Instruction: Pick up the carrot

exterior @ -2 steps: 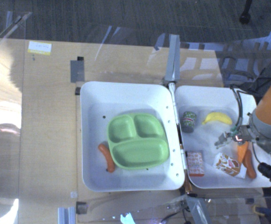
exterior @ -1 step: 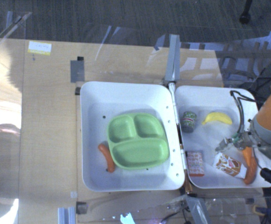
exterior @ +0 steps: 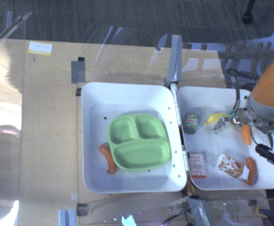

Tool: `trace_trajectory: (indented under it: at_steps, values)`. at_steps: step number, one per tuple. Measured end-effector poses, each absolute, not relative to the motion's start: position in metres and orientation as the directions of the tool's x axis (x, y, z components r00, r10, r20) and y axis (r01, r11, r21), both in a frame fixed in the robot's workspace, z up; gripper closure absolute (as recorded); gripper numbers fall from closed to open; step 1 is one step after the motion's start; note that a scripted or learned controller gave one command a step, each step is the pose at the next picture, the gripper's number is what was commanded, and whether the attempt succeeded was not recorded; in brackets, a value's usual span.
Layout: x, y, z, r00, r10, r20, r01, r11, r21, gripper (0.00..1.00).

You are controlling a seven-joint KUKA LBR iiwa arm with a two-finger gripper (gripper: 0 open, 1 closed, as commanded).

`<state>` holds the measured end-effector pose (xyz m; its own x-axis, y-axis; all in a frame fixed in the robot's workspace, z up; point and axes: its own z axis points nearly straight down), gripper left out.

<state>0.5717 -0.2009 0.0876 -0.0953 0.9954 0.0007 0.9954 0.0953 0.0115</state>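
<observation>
Just beside the hand, on its arm side, the carrot lies on the right bin's floor. Whether the hand is clenched cannot be told. A yellow banana sits past its tip, a dark can beyond that.

arm: rounded orange band, grey shell beneath, pale grey ring at wrist. black cables loop along left side of orange part. hand: small, metallic grey, thin silver parts; black bracket lower right.
</observation>
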Motion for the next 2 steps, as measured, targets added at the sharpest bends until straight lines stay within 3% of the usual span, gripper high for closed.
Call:
trace_trajectory:
  at_steps: [1, 2]
  values:
    - [0.621, -0.203, 0.087, -0.04, 0.999, -0.001, 0.999, 0.04, 0.008, 0.0]
    - [0.624, -0.203, 0.099, -0.047, 0.999, -0.007, 0.999, 0.047, 0.016, 1.0]
